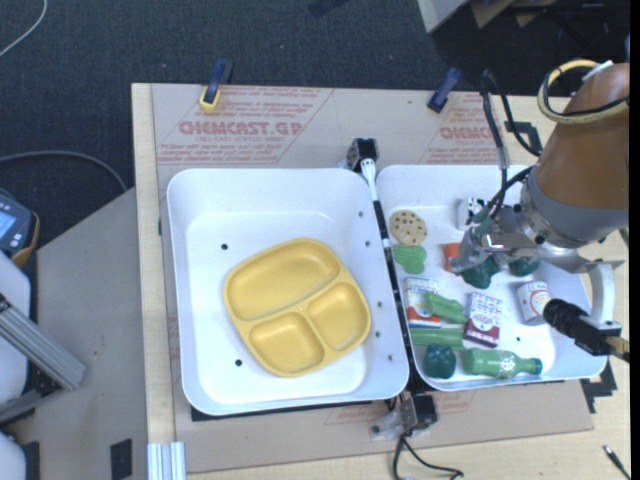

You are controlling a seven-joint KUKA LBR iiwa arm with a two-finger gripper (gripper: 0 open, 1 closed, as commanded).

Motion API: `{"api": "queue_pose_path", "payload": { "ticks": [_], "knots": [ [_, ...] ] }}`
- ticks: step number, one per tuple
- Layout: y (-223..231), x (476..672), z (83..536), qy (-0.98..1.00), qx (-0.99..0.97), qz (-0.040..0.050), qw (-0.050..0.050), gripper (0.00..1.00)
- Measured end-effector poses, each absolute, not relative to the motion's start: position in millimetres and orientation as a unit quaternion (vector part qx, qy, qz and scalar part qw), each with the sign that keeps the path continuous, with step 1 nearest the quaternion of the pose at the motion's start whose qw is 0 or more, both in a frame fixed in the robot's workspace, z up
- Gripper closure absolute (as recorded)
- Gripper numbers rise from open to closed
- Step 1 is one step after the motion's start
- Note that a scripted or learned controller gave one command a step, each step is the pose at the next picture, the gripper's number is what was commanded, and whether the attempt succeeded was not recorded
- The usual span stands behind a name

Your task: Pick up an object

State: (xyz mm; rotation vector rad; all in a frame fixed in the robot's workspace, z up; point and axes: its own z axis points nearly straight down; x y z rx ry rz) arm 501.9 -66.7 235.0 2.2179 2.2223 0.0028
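One fixed camera looks down at a slant on the bench (300, 118), taking in both white bins: left bin (200, 208) and right bin (440, 180). The arm (590, 158) enters from the frame's right side.

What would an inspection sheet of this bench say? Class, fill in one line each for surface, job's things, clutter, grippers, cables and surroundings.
Surface: brown board with red print, bearing a left bin and a right bin side by side.
Job's things: right bin holds a round cookie, a green bottle lying flat, a red-and-white packet and other small items.
Clutter: yellow divided tray in the left bin.
Grippers: gripper low over the right bin's items; jaws' state not clear.
Cables: black cable along the arm; wires at the front edge.
Surroundings: dark carpet; clamps on the board's far edge.
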Motion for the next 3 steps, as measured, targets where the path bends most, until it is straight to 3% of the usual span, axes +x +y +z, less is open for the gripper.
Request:
{"api": "queue_pose_path", "payload": {
  "ticks": [1, 2, 3],
  "knots": [
    [-66.3, 505.7, 213.6, 0.707, 0.707, -0.0013, -0.002, 1.0],
    [-66.5, 493.9, 224.5, 0.707, 0.708, -0.0003, -0.002, 1.0],
    [-74.6, 497.9, 219.5, 0.707, 0.707, -0.0006, -0.001, 1.0]
  ]
}}
